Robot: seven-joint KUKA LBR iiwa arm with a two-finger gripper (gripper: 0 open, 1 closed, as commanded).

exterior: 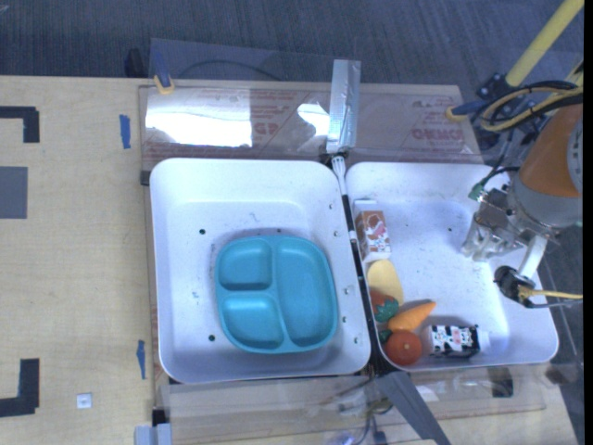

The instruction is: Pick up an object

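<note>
In the right bin [435,202], along its left wall, lie a small brown and white carton [372,232], a yellow piece [384,279], an orange carrot [413,314], a red tomato [404,347] and a black and white carton [453,339]. My gripper [484,245] hangs at the bin's right side, pointing down over bare white floor, well to the right of the objects. Nothing shows between its fingers.
The left bin [185,202] holds a blue divided plate [276,291]. A metal divider post [344,105] stands at the back between the bins. Yellow and black cables [519,91] trail by the arm on the right.
</note>
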